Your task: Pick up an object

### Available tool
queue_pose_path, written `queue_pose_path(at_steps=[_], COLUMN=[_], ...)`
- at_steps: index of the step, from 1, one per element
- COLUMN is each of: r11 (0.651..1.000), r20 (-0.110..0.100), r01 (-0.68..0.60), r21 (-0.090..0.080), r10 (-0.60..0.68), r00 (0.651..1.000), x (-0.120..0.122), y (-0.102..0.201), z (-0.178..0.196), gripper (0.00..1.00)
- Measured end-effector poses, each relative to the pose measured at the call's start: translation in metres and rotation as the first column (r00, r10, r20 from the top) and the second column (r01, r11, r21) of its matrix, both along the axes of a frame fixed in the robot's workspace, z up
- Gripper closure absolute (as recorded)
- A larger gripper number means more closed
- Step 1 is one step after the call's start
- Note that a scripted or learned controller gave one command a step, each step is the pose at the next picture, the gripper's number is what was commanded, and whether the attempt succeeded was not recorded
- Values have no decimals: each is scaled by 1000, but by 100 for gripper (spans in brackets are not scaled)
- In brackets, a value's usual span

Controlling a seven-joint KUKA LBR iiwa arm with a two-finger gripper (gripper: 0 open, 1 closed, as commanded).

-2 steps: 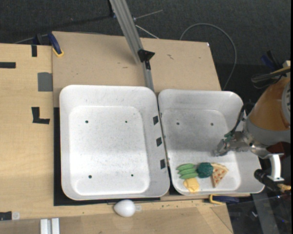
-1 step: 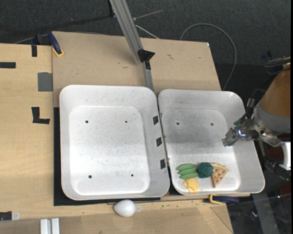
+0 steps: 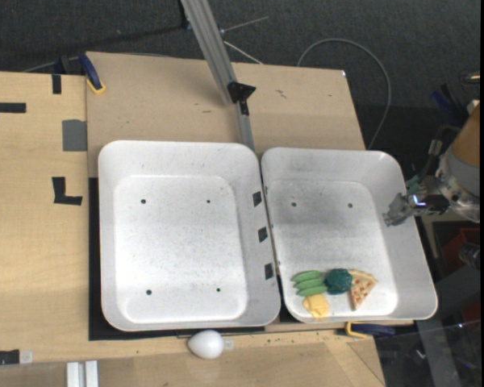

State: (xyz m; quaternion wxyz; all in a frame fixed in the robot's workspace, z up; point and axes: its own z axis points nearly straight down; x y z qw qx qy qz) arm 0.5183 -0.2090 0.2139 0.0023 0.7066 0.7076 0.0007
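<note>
The grey two-finger gripper (image 3: pixel 399 210) is seen at the right rim of the right shallow white plastic bin (image 3: pixel 339 176); whether it is open cannot be told. Small toy foods are clustered at that bin's front: green pods (image 3: pixel 308 280), a dark green lump (image 3: pixel 337 280), a yellow piece (image 3: pixel 315 305) and an orange pizza slice (image 3: pixel 360 288).

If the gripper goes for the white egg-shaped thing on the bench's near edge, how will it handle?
The white egg looks smooth and rounded, so it would probably roll if nudged and may slip between two fingers. It sits by the bench edge below the left bin, so a push could send it off.
</note>
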Motion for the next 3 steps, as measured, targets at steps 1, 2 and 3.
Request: queue_pose_path(at_steps=[1,2,3], r11=[1000,1000,1000], r20=[-4,-5,-5], r01=[0,-6,-5], r21=[2,4,4], r10=[0,6,5], r00=[1000,1000,1000], x=[0,12,39], y=[0,55,97], z=[11,15,11], gripper=[100,100,100])
